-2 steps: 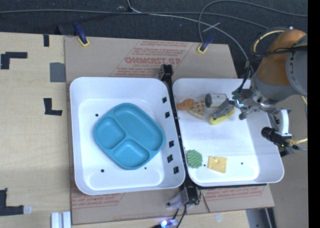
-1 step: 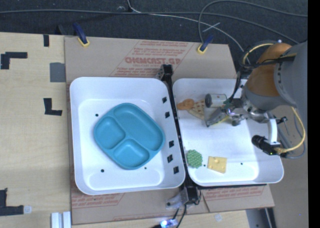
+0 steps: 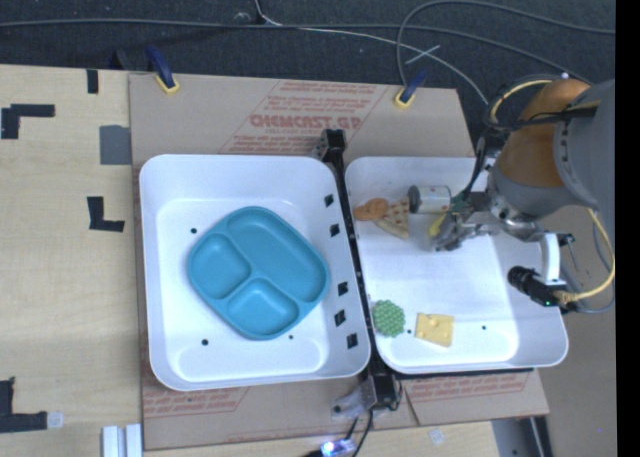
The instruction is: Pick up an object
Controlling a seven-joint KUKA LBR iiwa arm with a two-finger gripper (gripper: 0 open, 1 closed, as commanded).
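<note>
Gripper (image 3: pixel 447 228) sat low in right bin (image 3: pixel 520 345) beside pizza slice (image 3: pixel 384 212), likely lining up a grasp. Jaws' state unclear.

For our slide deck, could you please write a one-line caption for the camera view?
Gripper low in the right bin near a pizza slice; blue divided plate in the left bin.

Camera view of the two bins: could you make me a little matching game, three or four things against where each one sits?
Things:
1. blue plate
2. green ball
3. cheese wedge
4. gripper

Places:
A. upper part of the right bin
B. front of the right bin, close to the divider
C. middle of the left bin
D. front of the right bin, just right of the green ball

Pairs: 1-C, 2-B, 3-D, 4-A
</note>
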